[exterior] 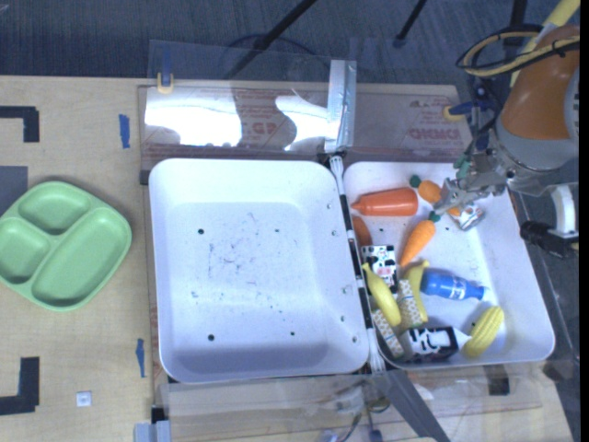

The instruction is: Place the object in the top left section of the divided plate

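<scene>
Wooden worktop (83,118) carries everything you need to track, so read it from the near edge back. Closest to you in the right bin (529,293) lie a black-and-white carton (431,341), a yellow corn cob (485,330) and a banana (381,295), with a blue bottle (451,287) just beyond them. Further back sit a small carrot (418,238) and a larger orange carrot (384,203). The left bin (248,256) holds none of these things.

The green divided plate (63,244) rests on the worktop well apart from both bins, at the far left, and each of its sections looks bare, including the top left one. So nothing of the task is done yet, by your view: an object has to be picked, carried across the left bin and set down there.

The end effector (463,201) hangs at the back of the right bin, just beside the small carrot's tip and near a small orange piece (429,191). You cannot tell from this angle whether it is spread or pressed together, and no object is visibly between its tips. Which object it means to take is also unclear; the carrots are the nearest candidates.
</scene>
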Robot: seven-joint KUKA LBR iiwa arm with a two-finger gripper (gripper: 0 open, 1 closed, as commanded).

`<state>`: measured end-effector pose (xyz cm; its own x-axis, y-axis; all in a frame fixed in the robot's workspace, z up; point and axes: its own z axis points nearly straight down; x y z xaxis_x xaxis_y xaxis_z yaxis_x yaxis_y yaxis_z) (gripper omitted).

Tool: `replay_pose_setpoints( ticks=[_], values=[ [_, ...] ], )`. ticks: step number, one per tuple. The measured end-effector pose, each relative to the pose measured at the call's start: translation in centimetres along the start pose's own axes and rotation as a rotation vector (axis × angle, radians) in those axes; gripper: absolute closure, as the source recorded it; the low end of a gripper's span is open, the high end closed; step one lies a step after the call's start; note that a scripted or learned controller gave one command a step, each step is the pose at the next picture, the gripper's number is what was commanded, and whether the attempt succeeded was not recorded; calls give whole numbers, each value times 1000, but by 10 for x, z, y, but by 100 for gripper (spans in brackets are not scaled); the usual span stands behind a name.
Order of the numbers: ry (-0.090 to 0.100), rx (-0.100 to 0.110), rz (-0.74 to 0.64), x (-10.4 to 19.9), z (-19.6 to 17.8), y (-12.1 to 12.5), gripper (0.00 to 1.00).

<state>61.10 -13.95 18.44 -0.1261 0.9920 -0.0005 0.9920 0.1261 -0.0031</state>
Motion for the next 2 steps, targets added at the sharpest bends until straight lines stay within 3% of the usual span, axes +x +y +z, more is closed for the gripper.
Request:
replay_pose_setpoints(
  ticks=[1, 2],
  values=[
    [3, 0, -512, 47, 16, -10, 100],
    [-1, -4, -766, 87, -122, 38, 100]
  ],
)
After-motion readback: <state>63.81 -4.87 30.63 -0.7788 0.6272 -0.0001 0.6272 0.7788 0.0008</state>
